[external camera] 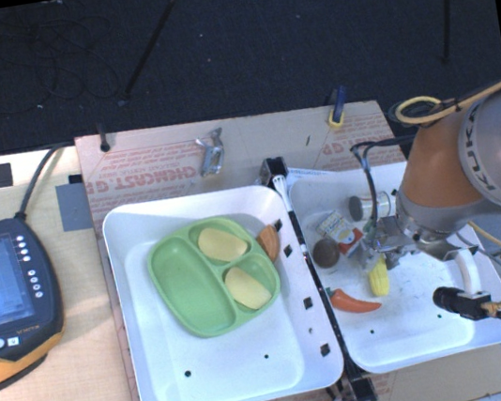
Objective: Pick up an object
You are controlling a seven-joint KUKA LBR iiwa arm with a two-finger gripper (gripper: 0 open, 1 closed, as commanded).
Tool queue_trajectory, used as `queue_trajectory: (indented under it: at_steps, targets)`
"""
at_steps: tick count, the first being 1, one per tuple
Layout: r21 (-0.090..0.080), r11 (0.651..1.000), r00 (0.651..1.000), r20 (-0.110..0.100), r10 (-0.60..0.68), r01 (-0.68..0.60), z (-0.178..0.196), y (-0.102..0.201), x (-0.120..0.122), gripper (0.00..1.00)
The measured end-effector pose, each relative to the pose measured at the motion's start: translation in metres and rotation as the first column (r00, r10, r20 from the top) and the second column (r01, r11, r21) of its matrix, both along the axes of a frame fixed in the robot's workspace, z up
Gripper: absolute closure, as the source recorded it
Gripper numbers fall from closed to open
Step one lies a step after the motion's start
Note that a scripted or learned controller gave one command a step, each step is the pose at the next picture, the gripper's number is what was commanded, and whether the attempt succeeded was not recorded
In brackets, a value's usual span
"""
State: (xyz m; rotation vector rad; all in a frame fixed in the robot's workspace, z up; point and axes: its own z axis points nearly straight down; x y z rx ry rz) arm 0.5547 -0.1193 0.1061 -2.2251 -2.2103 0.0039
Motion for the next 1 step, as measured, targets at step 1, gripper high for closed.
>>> queue_trajectory:
  at_steps: [1]
  targets:
    - [0.001, 1.0, 1.0, 0.009, 0.011, -0.011, 0.0861, 0.0539, -0.0226, 1.0]
